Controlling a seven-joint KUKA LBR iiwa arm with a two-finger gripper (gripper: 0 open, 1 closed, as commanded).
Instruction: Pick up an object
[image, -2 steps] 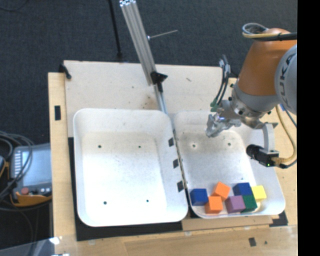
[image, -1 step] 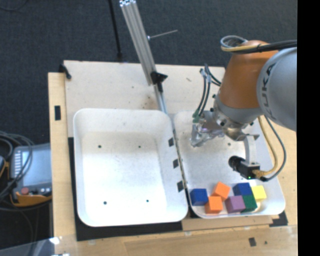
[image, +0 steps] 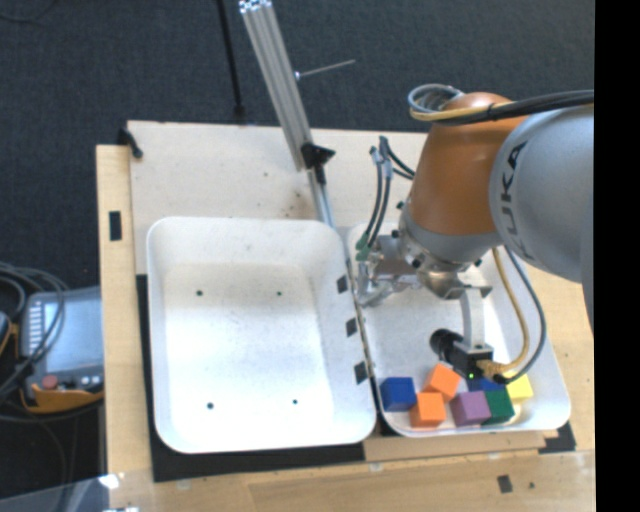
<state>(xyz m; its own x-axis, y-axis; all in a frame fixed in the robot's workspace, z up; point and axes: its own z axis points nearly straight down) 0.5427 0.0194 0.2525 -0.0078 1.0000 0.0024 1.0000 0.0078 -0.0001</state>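
Two-finger gripper (image: 372, 277) hangs over the shallow white right bin (image: 402, 335), hard against its left wall; can't tell how wide it's set. Small cubes sit clustered at that bin's near edge, apart from the gripper: blue cube (image: 398, 392), two orange cubes (image: 428, 408), purple cube (image: 468, 408), green cube (image: 499, 405), yellow cube (image: 519, 388).

My band (image: 455, 175) gleams glossy orange, the bins (image: 250, 330) look matt white plastic, the blocks (image: 398, 392) smooth, the bench (image: 210, 165) pale wood.
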